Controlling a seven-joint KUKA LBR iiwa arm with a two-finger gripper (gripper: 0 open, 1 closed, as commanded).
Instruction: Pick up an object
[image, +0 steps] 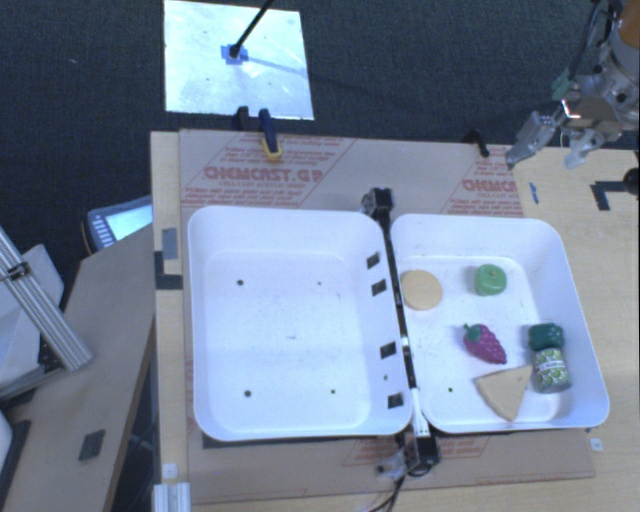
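gripper up and away, five toys waiting in the right bin

the gripper (553, 143) hangs at the top right corner of the scene, beyond the far edge of the right bin (575, 290) and over the bench (600, 215). its two pale fingers (527, 135) are spread apart with nothing between them.

everything to be picked lies in the right bin. nearest the divider between the bins is a flat tan disc (421, 290), like a toy cookie or cracker. to its right, close to the bin's far wall, sits a round green piece (490, 279) with a dimple on top, possibly a toy apple. nearer to the front, about in the middle of the bin, is a magenta bunch of toy grapes (485, 343) with a small green stem end. to the right of that, close against the bin's right wall, lies a small bottle (548, 358) with a dark green cap and a speckled greenish body, resting on its side. just in front of the grapes, touching or nearly touching the bottle's lower end, is a tan wedge (505, 390) like a slice of toy cheese or bread.

the left bin (200, 330) shows its white floor with a few small dark dots. both bins rest on a brown cardboard sheet (300, 170) printed in red letters. a blue and yellow clamp (268, 135) grips the sheet's far edge.
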